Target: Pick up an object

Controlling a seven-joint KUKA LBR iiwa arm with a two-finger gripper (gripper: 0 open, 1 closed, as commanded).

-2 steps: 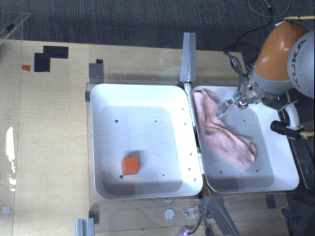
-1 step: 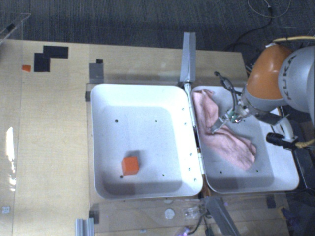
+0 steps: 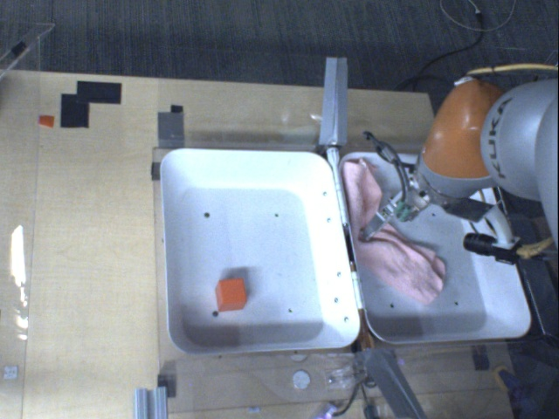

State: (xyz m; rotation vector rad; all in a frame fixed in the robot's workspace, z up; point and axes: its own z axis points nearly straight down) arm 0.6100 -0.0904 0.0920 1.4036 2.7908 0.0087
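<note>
wooden bench, two white bins, dark carpet.

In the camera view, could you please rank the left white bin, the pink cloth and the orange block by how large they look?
1. left white bin, largest by far.
2. pink cloth, crumpled in the right bin.
3. orange block, clearly smallest.

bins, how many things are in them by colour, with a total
orange: 1, the block in the left bin
pink: 1, the cloth in the right bin
total: 2
</note>
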